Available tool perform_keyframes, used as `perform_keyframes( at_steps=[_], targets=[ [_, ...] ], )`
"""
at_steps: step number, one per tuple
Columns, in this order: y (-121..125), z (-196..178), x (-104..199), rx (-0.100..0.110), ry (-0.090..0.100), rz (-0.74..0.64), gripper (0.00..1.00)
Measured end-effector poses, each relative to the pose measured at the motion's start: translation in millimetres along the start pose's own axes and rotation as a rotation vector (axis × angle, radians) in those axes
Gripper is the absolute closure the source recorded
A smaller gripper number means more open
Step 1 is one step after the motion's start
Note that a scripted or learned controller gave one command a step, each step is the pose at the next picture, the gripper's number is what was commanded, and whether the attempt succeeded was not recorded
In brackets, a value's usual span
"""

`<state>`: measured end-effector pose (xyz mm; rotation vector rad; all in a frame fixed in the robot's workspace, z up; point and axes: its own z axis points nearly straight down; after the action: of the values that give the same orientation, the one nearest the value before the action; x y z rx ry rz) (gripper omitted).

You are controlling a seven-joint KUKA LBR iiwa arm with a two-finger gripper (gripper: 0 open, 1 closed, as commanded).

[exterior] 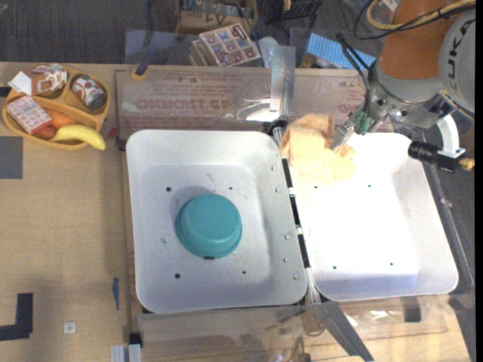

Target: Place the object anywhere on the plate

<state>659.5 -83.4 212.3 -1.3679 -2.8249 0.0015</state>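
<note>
Behind bins, cardboard (198,104) lettering, illegible.

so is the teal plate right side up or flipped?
Flipped, it looks like: the teal plate in the left bin shows a domed, closed top rather than a hollow. Not certain from one view.

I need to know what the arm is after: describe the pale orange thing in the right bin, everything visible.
The pale orange object looks soft and crumpled, like cloth or a sponge, though overexposed. It lies in the right bin's top-left corner, its upper edge riding over the rim by the divider. The gripper reaches its right side; a grip cannot be confirmed. Its lower part spreads flat on the bin floor.
</note>
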Motion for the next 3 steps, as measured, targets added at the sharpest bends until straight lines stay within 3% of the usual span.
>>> perform_keyframes(
  at_steps=[2,3],
  targets=[
    [65.3,5.5,76.9,-0.004,-0.006,-0.795,1.00],
    [96.0,9.7,114.9,-0.005,-0.006,-0.900,1.00]
  ],
)
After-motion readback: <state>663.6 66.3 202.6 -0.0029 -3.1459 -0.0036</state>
